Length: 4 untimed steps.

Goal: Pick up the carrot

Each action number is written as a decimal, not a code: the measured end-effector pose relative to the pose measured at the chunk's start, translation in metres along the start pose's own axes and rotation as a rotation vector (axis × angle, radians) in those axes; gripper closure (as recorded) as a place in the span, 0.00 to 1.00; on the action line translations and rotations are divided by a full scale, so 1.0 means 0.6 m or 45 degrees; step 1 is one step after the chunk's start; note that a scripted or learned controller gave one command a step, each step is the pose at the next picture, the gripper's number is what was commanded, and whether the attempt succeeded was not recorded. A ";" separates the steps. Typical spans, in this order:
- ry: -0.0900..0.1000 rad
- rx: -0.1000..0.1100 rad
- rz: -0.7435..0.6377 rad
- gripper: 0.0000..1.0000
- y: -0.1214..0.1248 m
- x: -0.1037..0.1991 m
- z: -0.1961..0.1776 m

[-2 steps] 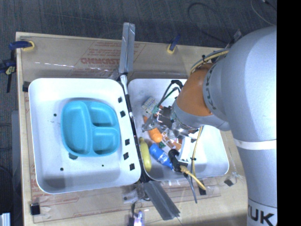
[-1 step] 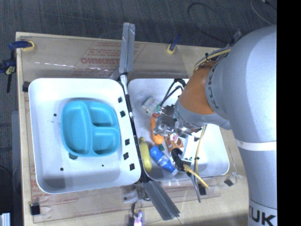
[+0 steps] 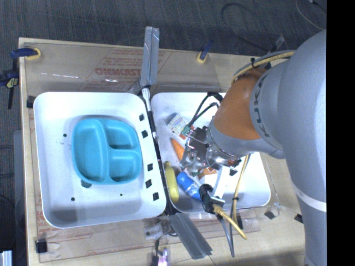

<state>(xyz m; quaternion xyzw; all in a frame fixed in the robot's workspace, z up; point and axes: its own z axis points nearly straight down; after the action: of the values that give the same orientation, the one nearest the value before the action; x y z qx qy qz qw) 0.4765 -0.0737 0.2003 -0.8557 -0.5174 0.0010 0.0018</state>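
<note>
Though crowded, one carrot (image 3: 177, 147), two bins (image 3: 50, 148).

Table print: faint red mirrored lettering on the clear sheet covering the table (image 3: 119, 65), seemingly "CHEMCAST", not sure.
Arm marking: partial dark letters on the orange band (image 3: 244, 112), not legible.
Small packet (image 3: 176, 122): print too small to read.

You see only the upper end of the carrot (image 3: 176, 147); the hand (image 3: 191, 160) covers its lower part. The wrist hides whether the hand's fingers are parted or closed. The small packet (image 3: 176, 123) carries print too small to read.
</note>
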 end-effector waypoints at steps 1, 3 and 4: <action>-0.002 -0.002 -0.116 1.00 0.043 0.018 0.016; -0.002 0.002 -0.136 0.00 -0.009 0.018 0.012; 0.018 -0.028 -0.126 0.00 0.110 0.031 0.123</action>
<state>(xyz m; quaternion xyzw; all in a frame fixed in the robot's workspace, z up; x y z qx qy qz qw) 0.5436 -0.0878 0.1263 -0.8289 -0.5592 -0.0108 -0.0040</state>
